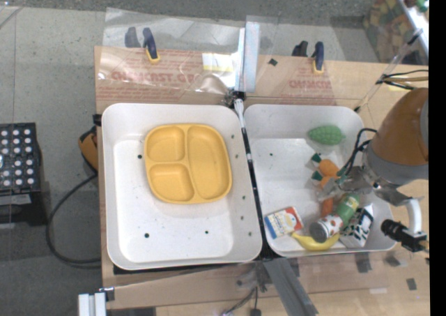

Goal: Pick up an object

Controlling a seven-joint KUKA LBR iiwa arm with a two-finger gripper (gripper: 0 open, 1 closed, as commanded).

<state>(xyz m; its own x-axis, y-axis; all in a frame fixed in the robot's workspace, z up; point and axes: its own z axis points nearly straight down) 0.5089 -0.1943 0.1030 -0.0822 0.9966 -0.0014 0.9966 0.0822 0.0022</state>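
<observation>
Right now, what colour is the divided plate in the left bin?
Yellow; the divided plate shows clearly in the camera view.

We have one fixed camera above the bench, looking down at a slant from moderate height. Both white bins sit mid-frame: left bin, right bin. The arm enters from the frame's right edge; floor shows along the top.

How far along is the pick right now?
Nothing looks lifted: the banana, can and green leaf all lie in the right bin. In hand: the arm is down over that bin's right side. Left: grasping and raising an object.
</observation>
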